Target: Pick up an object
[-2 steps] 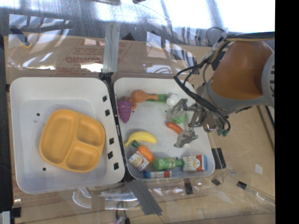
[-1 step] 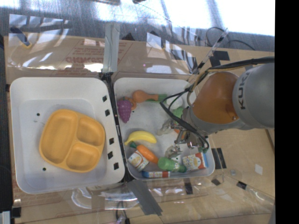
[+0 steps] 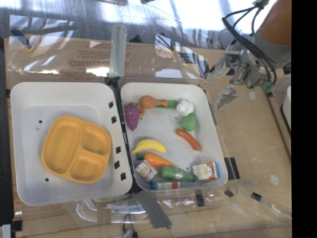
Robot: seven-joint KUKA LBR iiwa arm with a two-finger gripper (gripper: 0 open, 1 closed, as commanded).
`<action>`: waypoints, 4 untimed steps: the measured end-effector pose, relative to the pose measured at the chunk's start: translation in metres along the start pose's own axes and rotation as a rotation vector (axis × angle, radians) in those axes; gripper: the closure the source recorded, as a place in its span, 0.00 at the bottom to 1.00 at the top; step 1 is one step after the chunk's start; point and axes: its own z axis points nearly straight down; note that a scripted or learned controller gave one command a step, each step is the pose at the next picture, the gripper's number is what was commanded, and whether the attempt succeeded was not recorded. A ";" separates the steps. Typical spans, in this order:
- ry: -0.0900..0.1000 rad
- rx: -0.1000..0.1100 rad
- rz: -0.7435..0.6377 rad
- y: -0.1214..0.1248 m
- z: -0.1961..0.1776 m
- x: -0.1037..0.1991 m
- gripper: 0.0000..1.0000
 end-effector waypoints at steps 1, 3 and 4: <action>0.021 -0.006 -0.048 -0.002 0.126 0.040 0.00; 0.005 -0.001 0.041 -0.001 0.237 0.033 1.00; 0.000 -0.001 0.036 0.002 0.119 -0.010 1.00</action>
